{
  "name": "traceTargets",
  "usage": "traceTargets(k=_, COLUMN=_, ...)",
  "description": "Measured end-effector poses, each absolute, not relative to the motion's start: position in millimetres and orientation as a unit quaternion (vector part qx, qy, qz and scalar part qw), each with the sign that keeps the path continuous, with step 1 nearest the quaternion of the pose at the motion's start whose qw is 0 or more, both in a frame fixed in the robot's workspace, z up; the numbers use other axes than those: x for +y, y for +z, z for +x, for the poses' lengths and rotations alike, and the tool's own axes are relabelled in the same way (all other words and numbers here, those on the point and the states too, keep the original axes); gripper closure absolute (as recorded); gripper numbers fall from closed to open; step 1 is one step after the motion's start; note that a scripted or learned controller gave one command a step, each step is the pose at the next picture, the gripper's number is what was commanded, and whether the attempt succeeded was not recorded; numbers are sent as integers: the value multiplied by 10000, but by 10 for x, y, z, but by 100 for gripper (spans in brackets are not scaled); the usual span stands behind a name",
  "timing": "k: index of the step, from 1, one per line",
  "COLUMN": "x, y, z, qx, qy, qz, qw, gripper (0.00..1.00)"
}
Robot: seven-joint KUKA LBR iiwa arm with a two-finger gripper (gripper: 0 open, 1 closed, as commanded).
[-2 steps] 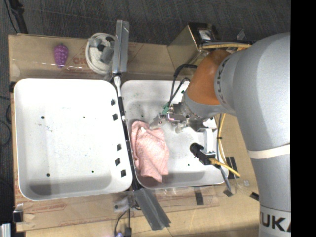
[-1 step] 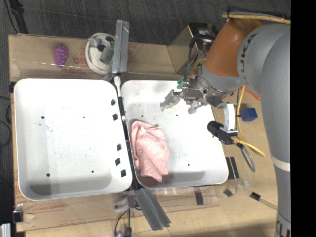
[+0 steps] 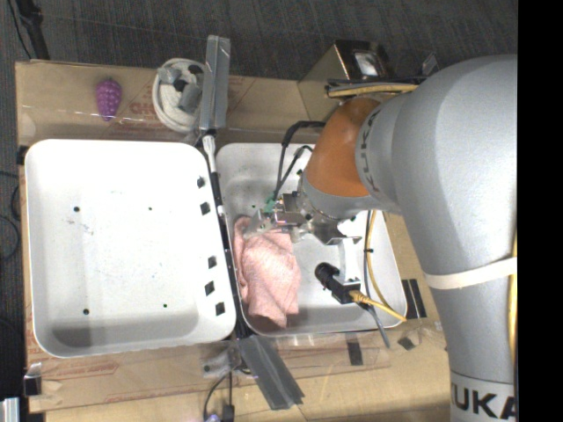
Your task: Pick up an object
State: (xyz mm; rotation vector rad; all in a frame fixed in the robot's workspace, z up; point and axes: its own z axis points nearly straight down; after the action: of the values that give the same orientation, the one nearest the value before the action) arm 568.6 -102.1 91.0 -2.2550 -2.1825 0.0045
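I'm hovering the hand (image 3: 280, 216) at the pink cloth's (image 3: 266, 275) top end, long axis running down-frame; grip state probably hidden, can't tell.

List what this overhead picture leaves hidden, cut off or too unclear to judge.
- Right bin: the grey arm hides its right side.
- Gripper: cluttered; open or shut cannot be told.
- Pink cloth: whether it is gripped is unclear.
- Purple object on the bench: too small to identify.
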Motion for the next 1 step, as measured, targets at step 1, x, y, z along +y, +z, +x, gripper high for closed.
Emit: traceTargets(k=1, x=-1299, y=921, z=6199, qx=-7310, qy=5, qz=-6823, qw=10, gripper=0)
